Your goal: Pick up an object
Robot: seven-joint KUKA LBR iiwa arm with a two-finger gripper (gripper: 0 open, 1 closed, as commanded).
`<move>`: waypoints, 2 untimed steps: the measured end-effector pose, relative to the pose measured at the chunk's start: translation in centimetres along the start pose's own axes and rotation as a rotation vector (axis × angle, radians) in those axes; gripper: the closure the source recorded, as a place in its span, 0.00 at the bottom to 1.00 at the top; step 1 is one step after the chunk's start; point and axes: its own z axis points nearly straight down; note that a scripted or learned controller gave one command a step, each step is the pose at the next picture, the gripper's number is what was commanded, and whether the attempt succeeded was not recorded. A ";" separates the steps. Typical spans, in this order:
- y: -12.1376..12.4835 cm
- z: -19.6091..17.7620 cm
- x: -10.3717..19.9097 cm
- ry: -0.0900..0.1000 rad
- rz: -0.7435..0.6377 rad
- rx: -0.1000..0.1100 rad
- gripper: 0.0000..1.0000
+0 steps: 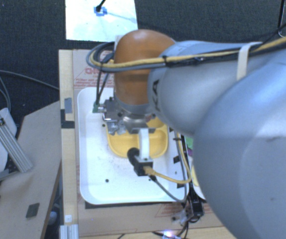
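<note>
A yellow object (119, 144), flat and rounded like a shallow dish, lies in the middle of the left white bin (90, 148). The arm's orange band (133, 68) and grey wrist (128, 116) hang straight over it and cover its upper part. My gripper is somewhere under the wrist, right above the yellow object, hidden by the arm's own body. A black plug with a yellow cable (140, 167) hangs off the wrist in front of the object.
The big grey arm body (232, 133) covers the right bin and most of the view's right half. Small dark specks dot the left bin's floor. A sheet of white paper (100, 14) lies beyond the bins. A wooden bench edge (38, 148) runs at left.
</note>
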 end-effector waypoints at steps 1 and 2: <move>4.1 12.5 -1.6 -0.002 0.005 -0.002 1.00; -4.5 10.4 -5.7 -0.003 0.011 -0.006 1.00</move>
